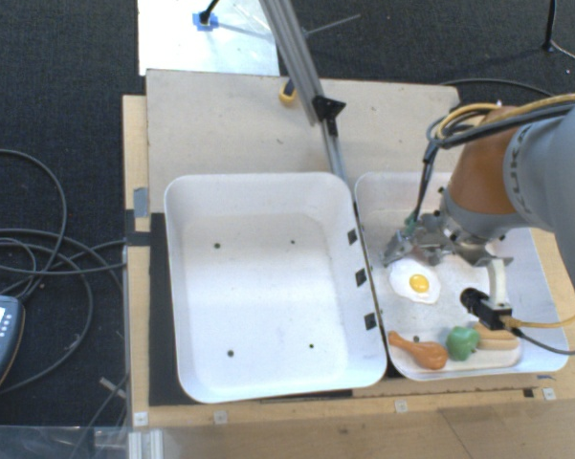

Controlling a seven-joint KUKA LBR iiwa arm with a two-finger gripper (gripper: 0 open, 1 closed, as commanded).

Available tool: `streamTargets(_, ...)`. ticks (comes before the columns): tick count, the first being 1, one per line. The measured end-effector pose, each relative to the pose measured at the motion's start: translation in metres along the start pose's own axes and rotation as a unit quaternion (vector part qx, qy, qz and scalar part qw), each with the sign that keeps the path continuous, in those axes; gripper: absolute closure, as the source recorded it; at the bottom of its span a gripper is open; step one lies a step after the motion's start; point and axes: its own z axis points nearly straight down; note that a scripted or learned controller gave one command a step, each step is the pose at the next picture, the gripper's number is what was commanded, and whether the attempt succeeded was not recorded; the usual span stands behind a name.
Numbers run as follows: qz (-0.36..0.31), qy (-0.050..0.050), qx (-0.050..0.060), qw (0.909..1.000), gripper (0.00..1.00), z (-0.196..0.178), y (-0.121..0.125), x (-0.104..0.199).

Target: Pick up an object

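Observation:
My gripper [409,245] hangs over the middle of the right bin [387,191], reaching in from the right under the grey and orange wrist. Just below it in the view lies a toy fried egg [416,283], white with a yellow yolk. At the bin's near edge lie an orange-brown chicken drumstick [419,349], a green pepper [463,341] and a tan bun [498,341] side by side. Whether the gripper touches the egg is hidden by the slant of the view.
The left bin [187,256] stands beside the right one, their rims meeting along a line of black clips [361,277]. A grey pole [301,55] slants down from the top to the back of the bins. Cables lie on the floor at left.

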Motion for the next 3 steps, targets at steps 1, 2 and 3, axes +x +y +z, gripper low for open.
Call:
streamTargets(1,0.000,0.000,-0.002,1.0000,1.00,-0.013,0.001,0.000)
streamTargets(2,-0.002,-0.001,-0.005,1.0000,1.00,-0.076,0.003,0.004)
streamTargets(3,-0.002,-0.001,-0.005,1.0000,1.00,-0.126,0.004,-0.006)
